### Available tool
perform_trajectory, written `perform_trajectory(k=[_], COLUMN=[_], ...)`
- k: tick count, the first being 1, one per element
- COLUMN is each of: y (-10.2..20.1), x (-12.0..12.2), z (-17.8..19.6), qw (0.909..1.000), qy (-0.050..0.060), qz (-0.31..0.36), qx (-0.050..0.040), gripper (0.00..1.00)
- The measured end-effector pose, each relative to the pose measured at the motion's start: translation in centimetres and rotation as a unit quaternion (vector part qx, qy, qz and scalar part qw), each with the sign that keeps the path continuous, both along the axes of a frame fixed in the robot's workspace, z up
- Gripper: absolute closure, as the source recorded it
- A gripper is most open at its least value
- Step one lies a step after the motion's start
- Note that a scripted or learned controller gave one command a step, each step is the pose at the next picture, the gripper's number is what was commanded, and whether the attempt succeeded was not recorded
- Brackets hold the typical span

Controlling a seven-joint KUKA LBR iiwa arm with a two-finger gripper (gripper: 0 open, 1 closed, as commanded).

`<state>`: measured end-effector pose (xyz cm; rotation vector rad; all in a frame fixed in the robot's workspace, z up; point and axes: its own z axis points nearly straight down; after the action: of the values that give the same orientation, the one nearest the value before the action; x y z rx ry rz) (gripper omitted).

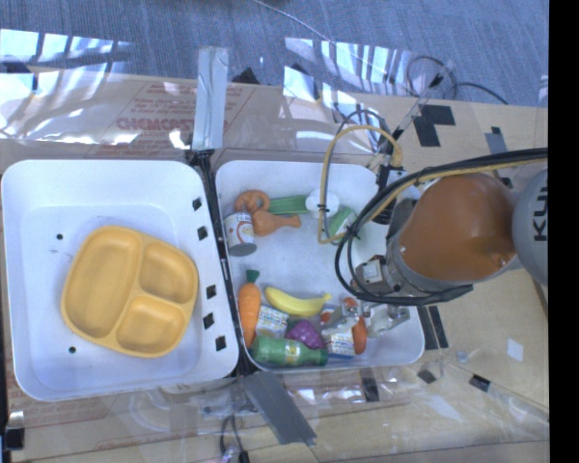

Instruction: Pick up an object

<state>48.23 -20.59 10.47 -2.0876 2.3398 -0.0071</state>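
Note:
The right bin (299, 258) holds toy food. A brown pretzel (252, 202), a drumstick (273, 223) and a small can (239, 233) lie at its upper left. An orange carrot (249, 307), a yellow banana (294, 302), a purple piece (307, 334) and a green bottle (289, 353) crowd the lower edge. My gripper (374, 313) hangs under the orange wrist band (458, 228), low over the bin's lower right corner, just above a few small pieces (352, 334). The wrist and cables hide most of it, and nothing is seen held.
The left bin (29, 258) carries a yellow divided plate (128, 289). A green piece (291, 204) and a white piece (318, 201) lie near the right bin's top edge. A yellow hose and black cables (340, 162) loop over that bin's upper right.

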Motion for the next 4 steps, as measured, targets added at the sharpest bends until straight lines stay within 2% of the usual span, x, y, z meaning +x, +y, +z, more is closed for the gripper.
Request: perform_trajectory(k=[1,2,3,4], y=[5.6,10.1,9.6,9.5], x=[0.0,4.0,6.6,6.6], z=[8.7,5.6,6.4,6.4], qw=[0.9999,0.9972,1.0000,1.0000], qy=[0.000,0.004,0.003,0.003], qz=[-0.013,-0.075,-0.004,-0.005], qx=[-0.0008,0.0015,0.0005,0.0005], gripper=[1.00,1.00,1.00,0.00])
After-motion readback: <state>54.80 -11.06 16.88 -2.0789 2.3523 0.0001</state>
